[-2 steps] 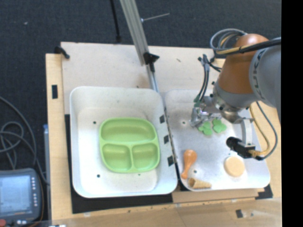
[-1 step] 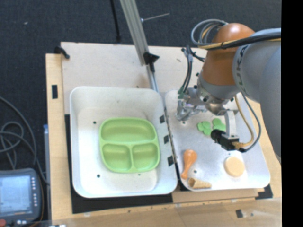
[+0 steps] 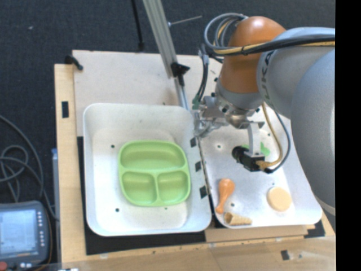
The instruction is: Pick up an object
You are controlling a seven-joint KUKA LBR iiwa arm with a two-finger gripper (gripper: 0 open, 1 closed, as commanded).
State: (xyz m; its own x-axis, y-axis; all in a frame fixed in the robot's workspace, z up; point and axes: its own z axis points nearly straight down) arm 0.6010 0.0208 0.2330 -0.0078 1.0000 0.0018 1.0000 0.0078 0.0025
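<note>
Orange utensil, perhaps a spoon, lies apart from the end effector.

The arm hid the right bin's far half and ran off the right edge. A small green thing sat half-hidden beside it, too small to name.

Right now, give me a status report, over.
End effector over far-left corner of right bin. Orange spoon, cone, tan disc lie nearer the front, apart from it. Green tray in left bin.
</note>
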